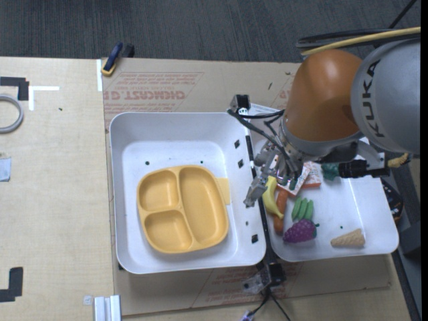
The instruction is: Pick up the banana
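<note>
The yellow banana (272,200) lies at the left edge of the right bin (378,209), close against the wall between the two bins. My gripper (267,182) is down directly over the banana's upper end and touches or nearly touches it. The arm's wrist and orange band cover the bin's back part. The banana's lower end shows free below the gripper, resting next to an orange carrot (281,212).
Purple grapes (300,231), a green pod (303,209), a tan wedge (349,239), a green item (330,172) and a red-and-white packet (309,177) share the right bin. The left bin (124,179) holds a yellow divided plate (182,208).
</note>
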### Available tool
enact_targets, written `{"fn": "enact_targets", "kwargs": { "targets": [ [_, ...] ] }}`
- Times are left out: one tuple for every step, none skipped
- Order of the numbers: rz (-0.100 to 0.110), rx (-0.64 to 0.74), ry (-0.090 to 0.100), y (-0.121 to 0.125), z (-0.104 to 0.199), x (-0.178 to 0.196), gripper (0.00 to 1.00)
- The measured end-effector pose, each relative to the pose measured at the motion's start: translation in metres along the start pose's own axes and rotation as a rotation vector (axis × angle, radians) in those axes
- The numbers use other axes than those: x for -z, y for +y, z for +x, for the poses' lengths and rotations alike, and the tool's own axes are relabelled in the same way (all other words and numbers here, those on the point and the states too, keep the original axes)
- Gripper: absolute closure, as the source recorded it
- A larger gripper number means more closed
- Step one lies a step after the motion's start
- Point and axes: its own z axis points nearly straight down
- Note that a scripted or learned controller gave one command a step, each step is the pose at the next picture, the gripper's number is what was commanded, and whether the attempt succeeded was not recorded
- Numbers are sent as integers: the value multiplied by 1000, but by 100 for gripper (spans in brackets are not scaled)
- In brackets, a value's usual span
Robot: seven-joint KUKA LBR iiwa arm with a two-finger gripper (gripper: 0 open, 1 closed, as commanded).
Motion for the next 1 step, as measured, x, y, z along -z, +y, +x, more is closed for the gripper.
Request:
{"fn": "enact_targets", "kwargs": {
  "targets": [
    [-1,192,-3,25,-34,0,0]
  ]
}}
